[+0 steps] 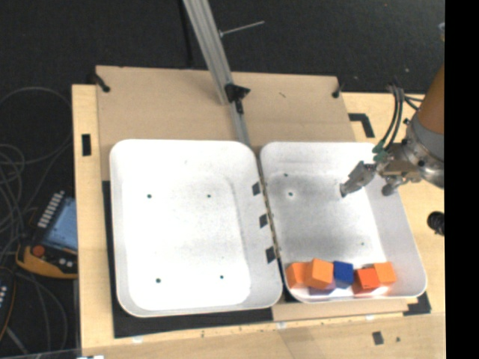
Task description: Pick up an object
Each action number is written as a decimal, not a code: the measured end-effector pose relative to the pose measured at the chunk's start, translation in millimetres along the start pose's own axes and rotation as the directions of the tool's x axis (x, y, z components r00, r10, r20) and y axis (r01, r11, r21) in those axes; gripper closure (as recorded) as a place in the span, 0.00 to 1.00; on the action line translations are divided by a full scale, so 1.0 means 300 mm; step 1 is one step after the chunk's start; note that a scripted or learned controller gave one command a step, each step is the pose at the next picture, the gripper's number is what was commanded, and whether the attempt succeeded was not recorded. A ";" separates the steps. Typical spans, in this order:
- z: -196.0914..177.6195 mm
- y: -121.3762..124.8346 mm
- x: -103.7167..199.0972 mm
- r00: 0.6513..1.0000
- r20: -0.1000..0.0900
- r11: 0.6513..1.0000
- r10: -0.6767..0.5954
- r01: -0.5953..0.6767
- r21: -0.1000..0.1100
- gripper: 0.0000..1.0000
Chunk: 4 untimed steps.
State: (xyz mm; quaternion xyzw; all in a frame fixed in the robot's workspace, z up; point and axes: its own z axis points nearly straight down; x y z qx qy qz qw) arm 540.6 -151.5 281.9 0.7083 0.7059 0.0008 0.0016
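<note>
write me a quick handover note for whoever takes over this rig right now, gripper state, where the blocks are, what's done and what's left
Gripper: over the upper right part of the right bin, nothing visible between its fingers.
Blocks: orange blocks and a blue block in a row along the right bin's near edge, with more orange blocks at the row's right end.
Left bin: white, beside it.
Done: no pick yet.
Left: descend on one block, grasp, lift.

The pale wooden tabletop carries two shallow white bins side by side and touching, the left bin and the right bin, with a slanted metal rail rising from its far edge.
</note>
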 end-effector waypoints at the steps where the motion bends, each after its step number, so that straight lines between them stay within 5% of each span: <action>1: 0.385 -0.165 0.119 1.000 -0.003 1.000 -0.002 0.002 0.011 0.00; 2: 0.279 -0.187 0.304 1.000 -0.003 1.000 -0.011 0.011 -0.001 0.00; 3: 0.284 -0.189 0.293 1.000 -0.001 1.000 0.000 0.000 0.000 0.00; 4: 0.284 -0.190 0.570 1.000 -0.004 1.000 -0.013 0.013 0.002 0.00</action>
